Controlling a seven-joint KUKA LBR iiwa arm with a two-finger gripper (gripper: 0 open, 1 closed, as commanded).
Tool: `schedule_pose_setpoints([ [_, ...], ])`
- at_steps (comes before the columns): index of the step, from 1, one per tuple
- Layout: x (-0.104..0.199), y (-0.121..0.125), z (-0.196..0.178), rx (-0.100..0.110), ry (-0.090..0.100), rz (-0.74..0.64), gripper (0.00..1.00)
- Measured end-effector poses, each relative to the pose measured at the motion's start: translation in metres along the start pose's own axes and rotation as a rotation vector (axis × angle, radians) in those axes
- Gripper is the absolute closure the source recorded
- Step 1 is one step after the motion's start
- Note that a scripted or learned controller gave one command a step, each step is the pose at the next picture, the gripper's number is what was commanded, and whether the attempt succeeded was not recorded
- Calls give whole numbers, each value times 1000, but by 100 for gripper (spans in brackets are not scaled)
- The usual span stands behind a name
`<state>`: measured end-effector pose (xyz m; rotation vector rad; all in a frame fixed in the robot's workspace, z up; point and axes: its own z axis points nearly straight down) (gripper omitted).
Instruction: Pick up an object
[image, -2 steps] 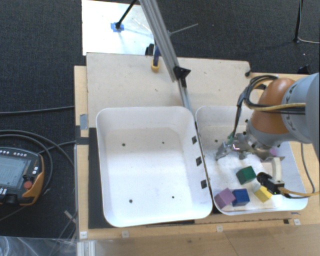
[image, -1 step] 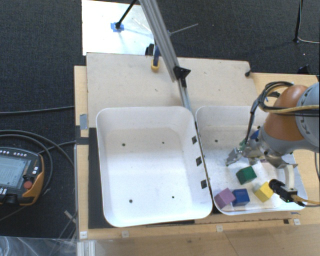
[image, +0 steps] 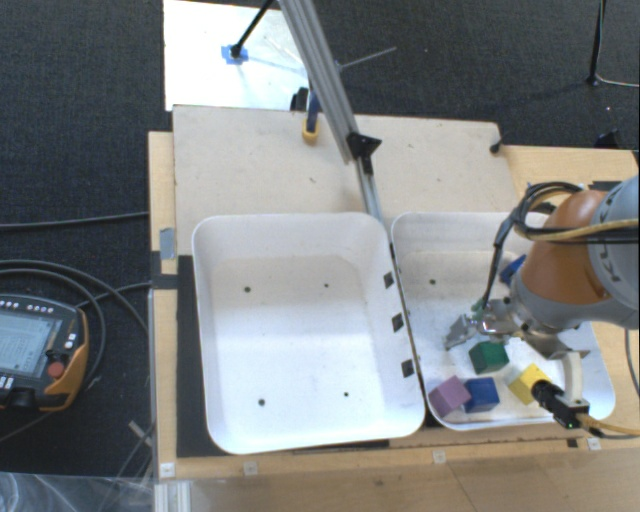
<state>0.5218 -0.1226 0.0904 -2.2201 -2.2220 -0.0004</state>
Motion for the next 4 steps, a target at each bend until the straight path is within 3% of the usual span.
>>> schedule_pose_setpoints([
  [1,-3,-34,0,0,-1,1,0],
  [2,-3,-31,-11,-6,-1,-2,100],
  [3,86,-11,-104,-11,2,-14,100],
  [4,51,-36,-206,-11,-3,-2,100],
])
